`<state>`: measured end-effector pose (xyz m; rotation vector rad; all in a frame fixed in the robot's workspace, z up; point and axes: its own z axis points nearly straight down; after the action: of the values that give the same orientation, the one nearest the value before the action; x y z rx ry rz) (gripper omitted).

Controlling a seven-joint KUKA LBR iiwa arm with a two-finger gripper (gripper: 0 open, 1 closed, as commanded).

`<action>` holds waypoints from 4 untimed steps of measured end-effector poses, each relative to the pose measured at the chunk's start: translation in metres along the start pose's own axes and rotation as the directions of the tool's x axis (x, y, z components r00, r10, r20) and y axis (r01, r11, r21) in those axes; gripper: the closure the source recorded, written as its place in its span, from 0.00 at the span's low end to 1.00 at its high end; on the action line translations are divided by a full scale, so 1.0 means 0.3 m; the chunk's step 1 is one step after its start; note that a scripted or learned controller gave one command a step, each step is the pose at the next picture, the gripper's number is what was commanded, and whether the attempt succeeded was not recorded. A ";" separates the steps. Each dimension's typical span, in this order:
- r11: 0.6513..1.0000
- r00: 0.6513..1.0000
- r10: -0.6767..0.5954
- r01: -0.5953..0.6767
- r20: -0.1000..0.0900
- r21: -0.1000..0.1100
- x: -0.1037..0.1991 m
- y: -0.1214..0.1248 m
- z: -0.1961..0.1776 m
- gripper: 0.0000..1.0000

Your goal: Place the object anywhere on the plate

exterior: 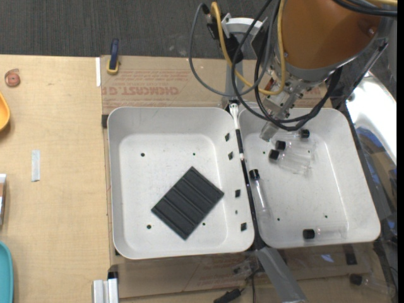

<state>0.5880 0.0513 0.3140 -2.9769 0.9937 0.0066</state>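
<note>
**Arm hanging over the right bin**

The end effector [287, 145] is hovering inside the right bin [353, 226]; its state I cannot tell. The dark ribbed plate [188, 202] is lying left of that bin, inside the left bin [126, 131].

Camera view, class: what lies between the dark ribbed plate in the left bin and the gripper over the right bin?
In the camera view, between the plate and the gripper lie bare white floor and the bins' adjoining rims with black clips.

Dark grey ribbed plate [187, 203], white speckled bins [126, 122], orange-banded arm [328, 24].
</note>
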 end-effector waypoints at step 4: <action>0.926 0.926 -0.377 0.377 0.000 0.000 -0.283 -0.491 0.304 1.00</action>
<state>0.6083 0.2204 0.2233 -3.1114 0.4037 0.0062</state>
